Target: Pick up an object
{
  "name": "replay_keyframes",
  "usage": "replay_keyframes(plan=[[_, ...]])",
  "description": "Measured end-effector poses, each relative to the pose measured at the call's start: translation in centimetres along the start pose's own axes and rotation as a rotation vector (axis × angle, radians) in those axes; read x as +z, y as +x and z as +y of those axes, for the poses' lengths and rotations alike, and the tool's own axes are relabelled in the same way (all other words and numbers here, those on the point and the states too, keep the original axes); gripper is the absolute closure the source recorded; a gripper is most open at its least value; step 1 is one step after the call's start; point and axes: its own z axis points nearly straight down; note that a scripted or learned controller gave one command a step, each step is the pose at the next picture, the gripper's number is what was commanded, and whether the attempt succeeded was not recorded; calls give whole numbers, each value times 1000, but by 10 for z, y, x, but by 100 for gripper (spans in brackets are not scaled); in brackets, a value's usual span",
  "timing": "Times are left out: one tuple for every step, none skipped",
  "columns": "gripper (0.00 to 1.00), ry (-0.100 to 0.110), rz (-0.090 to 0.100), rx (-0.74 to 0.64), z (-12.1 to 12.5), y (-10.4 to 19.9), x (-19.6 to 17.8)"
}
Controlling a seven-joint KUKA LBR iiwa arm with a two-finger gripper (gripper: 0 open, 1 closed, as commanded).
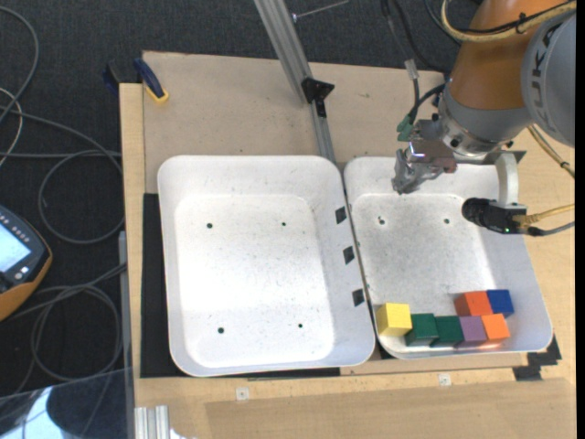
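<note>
Across the tabletop [228, 90], left to right:
left bin [251, 263]: nothing in it to grab.
right bin [439, 245]: blocks bunched at the near edge, yellow [395, 317], green [421, 327] and [448, 329], purple [473, 328], orange [494, 326] and [477, 302], blue [500, 300].
tool [409, 177]: hangs over the right bin's far left corner, holding nothing; honestly can't tell how wide it's set.
key relation: blocks lie well apart from the tool, toward the camera. Yellow looks nearest.

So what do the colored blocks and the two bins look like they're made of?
Colored blocks: probably painted wood or foam, with flat matte faces, crisp edges and no glare; the view can't settle which. Right bin and left bin: likely molded plastic, white with fine speckling, rounded corners and raised rims.
</note>
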Motion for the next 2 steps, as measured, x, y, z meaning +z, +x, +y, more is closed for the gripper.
replay_keyframes(plan=[[100, 1, -1, 1, -1, 48, 12], [100, -3, 0, -1, -2, 108, 3]])
